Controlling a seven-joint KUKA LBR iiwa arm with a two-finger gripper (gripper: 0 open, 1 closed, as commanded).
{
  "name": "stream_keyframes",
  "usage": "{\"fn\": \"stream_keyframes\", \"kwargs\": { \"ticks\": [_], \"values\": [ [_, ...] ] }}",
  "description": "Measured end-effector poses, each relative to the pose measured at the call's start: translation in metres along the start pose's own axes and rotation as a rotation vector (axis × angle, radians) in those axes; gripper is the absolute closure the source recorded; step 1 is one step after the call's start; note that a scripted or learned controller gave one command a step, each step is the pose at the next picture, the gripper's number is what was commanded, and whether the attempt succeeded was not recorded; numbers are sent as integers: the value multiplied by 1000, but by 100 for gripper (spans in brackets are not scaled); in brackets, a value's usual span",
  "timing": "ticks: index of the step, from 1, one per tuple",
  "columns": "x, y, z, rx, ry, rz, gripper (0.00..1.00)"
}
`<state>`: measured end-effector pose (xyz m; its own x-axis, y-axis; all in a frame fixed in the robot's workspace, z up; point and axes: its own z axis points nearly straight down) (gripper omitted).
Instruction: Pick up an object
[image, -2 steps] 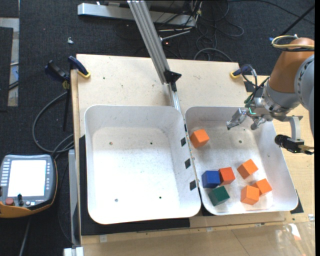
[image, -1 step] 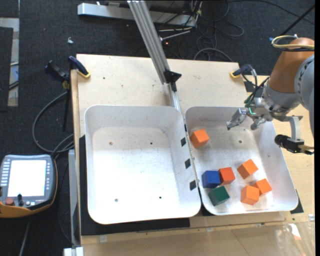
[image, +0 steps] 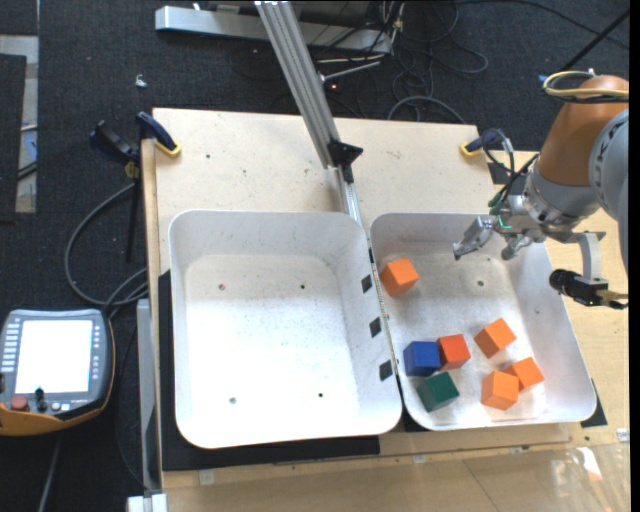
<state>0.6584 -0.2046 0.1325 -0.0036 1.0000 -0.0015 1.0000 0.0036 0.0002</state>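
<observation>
the left bin (image: 200, 300) sits beside the right bin (image: 560, 330), which has a lone orange block (image: 400, 274) near its upper left and, along the front, a blue block (image: 422, 357), green block (image: 437, 390) and four more orange blocks (image: 500, 365). the gripper (image: 488, 238) hovers over the bin's back edge, fingers spread apart, grasping nothing

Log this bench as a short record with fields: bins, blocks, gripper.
left bin: white, shallow
right bin: white, holds all seven blocks
lone orange block: near the divider, apart from the rest
blue block: touching the green block
other orange blocks: four, at the near end
gripper: above the right bin's far end, nothing between its fingers
</observation>
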Motion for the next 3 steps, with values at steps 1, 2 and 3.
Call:
{"fn": "stream_keyframes", "kwargs": {
  "ticks": [1,2,3],
  "values": [
    [0,0,0,0,0,0,0],
    [0,0,0,0,0,0,0],
    [0,0,0,0,0,0,0]
  ]
}}
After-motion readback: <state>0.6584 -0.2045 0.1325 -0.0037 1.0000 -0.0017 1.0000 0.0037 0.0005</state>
